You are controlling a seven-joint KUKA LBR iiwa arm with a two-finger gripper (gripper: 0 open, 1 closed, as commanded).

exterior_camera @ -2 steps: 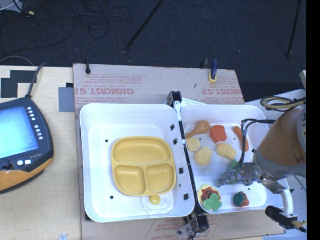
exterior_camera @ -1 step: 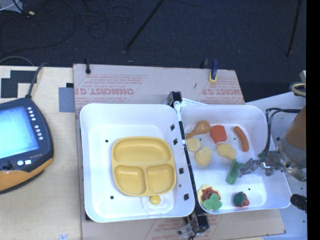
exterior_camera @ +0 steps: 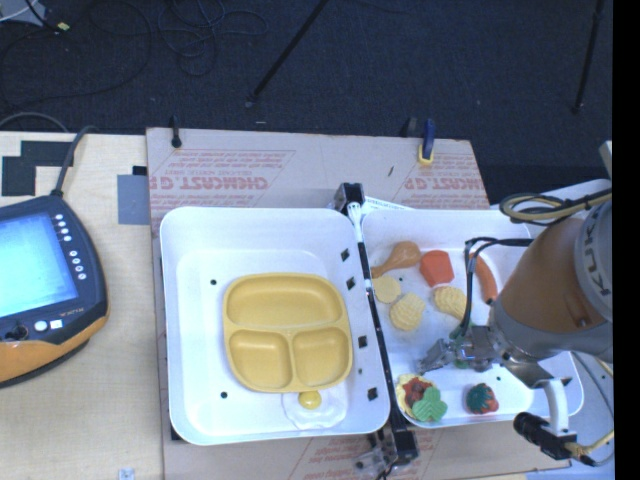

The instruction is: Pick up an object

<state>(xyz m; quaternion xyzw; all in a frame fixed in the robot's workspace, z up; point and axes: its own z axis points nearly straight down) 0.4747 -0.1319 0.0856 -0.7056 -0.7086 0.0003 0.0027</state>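
Yellow ridged toy corn in right bin, tool fingers apart just below it

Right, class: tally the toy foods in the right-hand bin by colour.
Yellow pieces: 3
Red or orange pieces: 2
Brown drumstick: 1
Multicoloured pieces: 2
Total: 8

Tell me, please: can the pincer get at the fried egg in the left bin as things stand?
Probably yes. The fried egg lies uncovered on the bin floor just below the yellow tray, nothing on it. The pincer is over the right bin, so it must cross the divider.
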